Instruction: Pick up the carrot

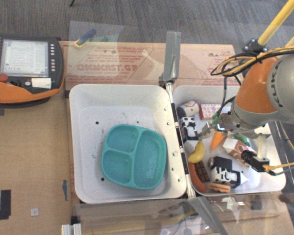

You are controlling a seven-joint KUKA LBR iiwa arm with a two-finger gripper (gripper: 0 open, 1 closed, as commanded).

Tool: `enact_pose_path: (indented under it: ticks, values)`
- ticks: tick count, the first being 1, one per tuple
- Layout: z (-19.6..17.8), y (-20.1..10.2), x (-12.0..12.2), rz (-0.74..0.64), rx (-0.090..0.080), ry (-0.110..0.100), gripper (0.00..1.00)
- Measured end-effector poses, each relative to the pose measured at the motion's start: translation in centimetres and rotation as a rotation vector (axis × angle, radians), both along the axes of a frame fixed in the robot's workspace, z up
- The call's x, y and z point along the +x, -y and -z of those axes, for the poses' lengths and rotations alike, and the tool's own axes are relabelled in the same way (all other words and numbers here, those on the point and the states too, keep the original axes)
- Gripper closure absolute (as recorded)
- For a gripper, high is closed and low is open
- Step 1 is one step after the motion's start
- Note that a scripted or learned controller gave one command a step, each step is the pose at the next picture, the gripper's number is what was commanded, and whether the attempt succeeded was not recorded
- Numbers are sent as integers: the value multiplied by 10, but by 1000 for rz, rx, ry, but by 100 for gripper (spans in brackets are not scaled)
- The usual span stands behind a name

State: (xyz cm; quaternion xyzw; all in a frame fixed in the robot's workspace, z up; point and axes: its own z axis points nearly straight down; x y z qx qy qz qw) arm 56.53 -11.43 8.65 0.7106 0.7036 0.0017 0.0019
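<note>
**Mia:** The floor is grey carpet, and the bench (29,146) is brown like cardboard. Two white bins sit on it side by side. What is in the left bin (83,106)?

**Ben:** Just a teal plate (134,156) with three parts. It lies flat, a bit toward the near side.

**Mia:** And the right bin (279,180)?

**Ben:** Lots of small toys, all crowded. The carrot (217,140) is near the middle of that bin. It is orange and stands on a tilt, with its thin end pointing down toward us.

**Mia:** What is near the carrot?

**Ben:** A yellow banana (198,152) is just beside it on the left. A black and white toy (189,128) is a bit farther left. A brown sausage thing (198,176) lies along the near left side.

**Mia:** Where is the robot arm (262,92)?

**Ben:** It comes in from the right. It is grey with a big orange part, and it hangs over the right bin. The gripper (220,126) is right at the top of the carrot.

**Mia:** Is it pinching the carrot?

**Ben:** I cannot tell. The arm covers that spot, so I cannot see if it is spread or pressed together.

**Mia:** What is the thing far left?

**Ben:** A grey and orange control pad (24,70) with a screen, well apart from the bins.
</note>
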Motion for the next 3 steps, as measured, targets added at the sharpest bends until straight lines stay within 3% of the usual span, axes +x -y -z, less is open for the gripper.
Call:
enact_pose_path:
  ticks: [1, 2, 3]
  values:
    - [-11, 2, 1, 5, 0, 2, 100]
    - [-21, 2, 1, 6, 0, 3, 100]
    - [-98, -46, -12, 52, 1, -5, 100]
